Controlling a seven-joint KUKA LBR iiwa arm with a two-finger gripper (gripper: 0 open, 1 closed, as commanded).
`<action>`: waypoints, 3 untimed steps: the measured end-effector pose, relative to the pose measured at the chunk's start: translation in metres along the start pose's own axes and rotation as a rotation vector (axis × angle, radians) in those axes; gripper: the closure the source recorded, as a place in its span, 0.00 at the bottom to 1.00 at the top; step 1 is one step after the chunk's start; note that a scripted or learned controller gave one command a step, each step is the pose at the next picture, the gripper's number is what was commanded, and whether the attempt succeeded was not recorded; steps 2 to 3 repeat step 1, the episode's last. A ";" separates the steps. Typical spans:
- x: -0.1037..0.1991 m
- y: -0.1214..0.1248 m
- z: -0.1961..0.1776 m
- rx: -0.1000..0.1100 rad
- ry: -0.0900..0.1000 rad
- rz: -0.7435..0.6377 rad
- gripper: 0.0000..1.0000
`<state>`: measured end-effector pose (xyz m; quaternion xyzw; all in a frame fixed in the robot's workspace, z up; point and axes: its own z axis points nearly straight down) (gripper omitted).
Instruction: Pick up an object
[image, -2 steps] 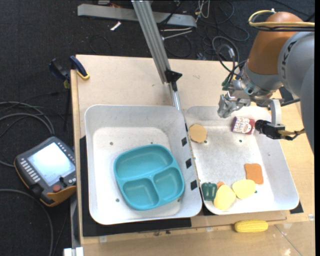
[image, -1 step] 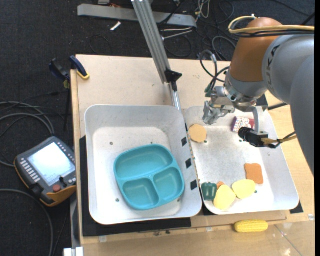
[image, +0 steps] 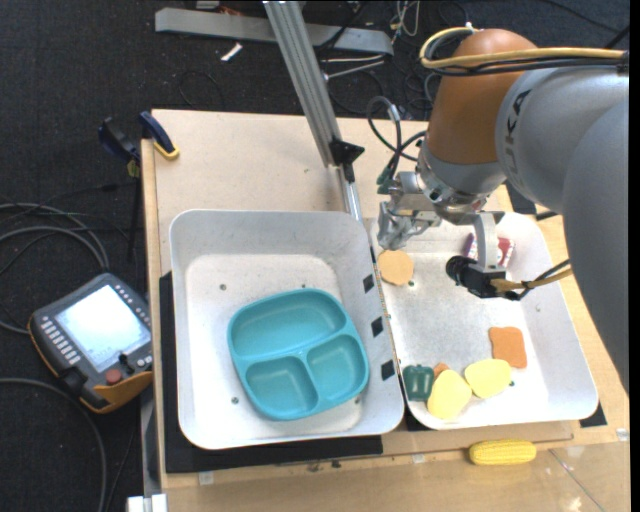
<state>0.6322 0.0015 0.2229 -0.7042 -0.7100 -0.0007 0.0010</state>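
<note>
Low over the far-left corner of the right shallow white bin (image: 560, 330), the end effector (image: 398, 228) hangs just above a round tan disc-shaped piece (image: 396, 267); whether it is spread or pressed together I cannot tell, and nothing shows clamped in it. Dark lettering on the grey arm (image: 560, 120) is too cut off to read. Near that bin's front lie two yellow rounded pieces (image: 468, 386), a small green piece (image: 416, 379) and an orange block (image: 508, 346). The left white bin (image: 200, 250) holds a teal three-compartment plastic tray (image: 297, 352). A yellow corn cob (image: 502, 452) rests on the worktop (image: 240, 160).
</note>
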 end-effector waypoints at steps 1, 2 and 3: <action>0.062 -0.006 0.003 0.001 0.000 -0.001 1.00; 0.062 -0.006 0.003 0.001 0.000 -0.001 1.00; 0.062 -0.006 0.003 0.001 0.000 -0.001 1.00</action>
